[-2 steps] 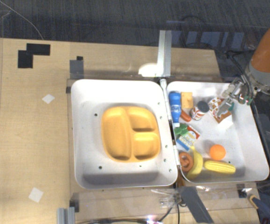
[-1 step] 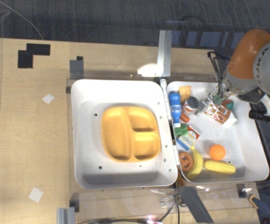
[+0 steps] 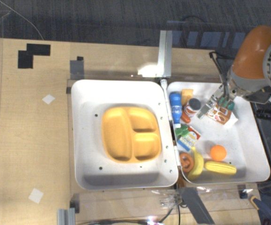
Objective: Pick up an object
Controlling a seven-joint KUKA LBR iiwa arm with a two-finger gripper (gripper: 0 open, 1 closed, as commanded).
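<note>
The right bin holds several small items. A blue bottle lies along its left wall, with a yellow block and a red can with a dark lid beside it. A green and red packet lies lower down. An orange ball, a yellow corn cob, a banana and a brown ring sit near the front. My gripper hangs low over the bin's back, just above the left end of a red and white packet, right of the can.
The left bin holds a yellow divided tray. A metal post stands behind the wall between the bins. The arm's orange band looms over the right bin's back right corner.
</note>
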